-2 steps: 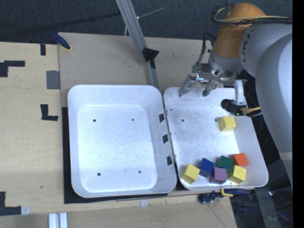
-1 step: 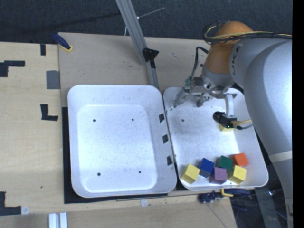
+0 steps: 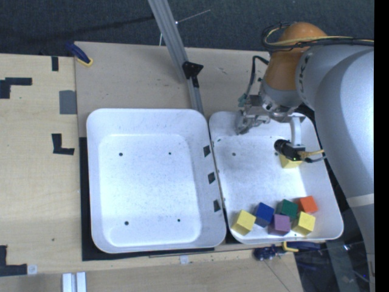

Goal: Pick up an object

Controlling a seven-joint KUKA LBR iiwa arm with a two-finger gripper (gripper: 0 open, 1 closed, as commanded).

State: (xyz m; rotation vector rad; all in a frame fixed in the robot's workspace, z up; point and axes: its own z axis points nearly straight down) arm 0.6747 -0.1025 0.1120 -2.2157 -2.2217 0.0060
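Several small blocks lie in the near corner of the right bin (image 3: 255, 169): a yellow one (image 3: 244, 222), a blue one (image 3: 264, 213), a purple one (image 3: 281, 224), a green one (image 3: 287, 208), an orange one (image 3: 308, 204) and another yellow one (image 3: 306, 222). One more yellow block (image 3: 289, 160) sits near the bin's right wall, partly hidden under a black part of the arm. My gripper (image 3: 244, 124) hangs over the far left corner of the right bin, well away from the block cluster. Nothing shows in it.
The left bin (image 3: 146, 181) lies beside the right one, their rims touching. A slanted metal pole (image 3: 176, 41) rises behind the bins. The grey arm covers the right bin's far right side. A blue and yellow tool (image 3: 273, 251) lies at the bench's front edge.
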